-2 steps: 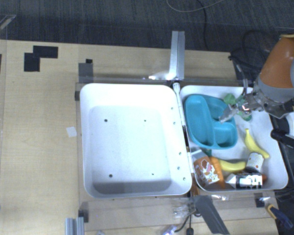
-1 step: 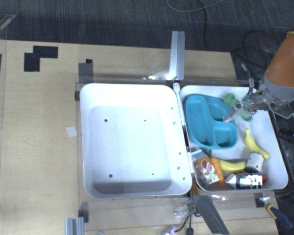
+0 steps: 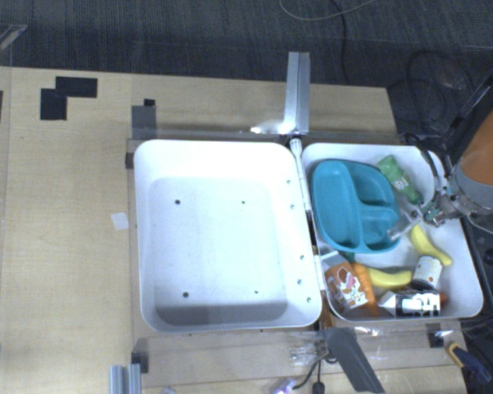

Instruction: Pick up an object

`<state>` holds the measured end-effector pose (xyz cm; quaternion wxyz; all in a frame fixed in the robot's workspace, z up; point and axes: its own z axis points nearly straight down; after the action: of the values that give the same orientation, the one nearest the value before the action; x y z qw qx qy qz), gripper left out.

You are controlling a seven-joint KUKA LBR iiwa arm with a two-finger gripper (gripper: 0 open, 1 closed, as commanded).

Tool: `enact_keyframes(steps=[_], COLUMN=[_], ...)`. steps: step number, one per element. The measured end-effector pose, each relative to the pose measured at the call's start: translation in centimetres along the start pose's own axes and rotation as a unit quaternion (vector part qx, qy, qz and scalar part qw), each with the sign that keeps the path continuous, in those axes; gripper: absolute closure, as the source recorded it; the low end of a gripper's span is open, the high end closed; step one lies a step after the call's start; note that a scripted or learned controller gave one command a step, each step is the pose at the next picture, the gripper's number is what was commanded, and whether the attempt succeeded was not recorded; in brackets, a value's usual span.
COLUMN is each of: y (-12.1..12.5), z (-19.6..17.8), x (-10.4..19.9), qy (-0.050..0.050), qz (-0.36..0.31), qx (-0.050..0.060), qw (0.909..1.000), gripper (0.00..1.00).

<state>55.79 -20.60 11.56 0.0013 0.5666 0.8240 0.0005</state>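
You have a pale wooden bench (image 3: 57,245) carrying two shallow white bins side by side, the left bin (image 3: 222,236) touching the right bin (image 3: 468,290) toward the bench's right edge. Black patches (image 3: 66,97) lie near its far left corner.

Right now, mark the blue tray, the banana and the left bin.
blue tray (image 3: 345,199), camera view, its flat left compartment.
banana (image 3: 390,278), camera view, middle of the fruit.
left bin (image 3: 222,150), camera view, its bare far rim.
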Motion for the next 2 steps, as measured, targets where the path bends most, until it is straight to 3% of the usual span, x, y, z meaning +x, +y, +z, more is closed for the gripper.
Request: enact_keyframes(steps=[1,2], y=[0.2,8.3], z=[-1.0,2.3], x=[0.0,1.5], qy=[-0.001,-0.006], qz=[0.0,0.023], qx=[-0.002,-0.005], qw=[1.0,0.9997], gripper=[1.0,1.0])
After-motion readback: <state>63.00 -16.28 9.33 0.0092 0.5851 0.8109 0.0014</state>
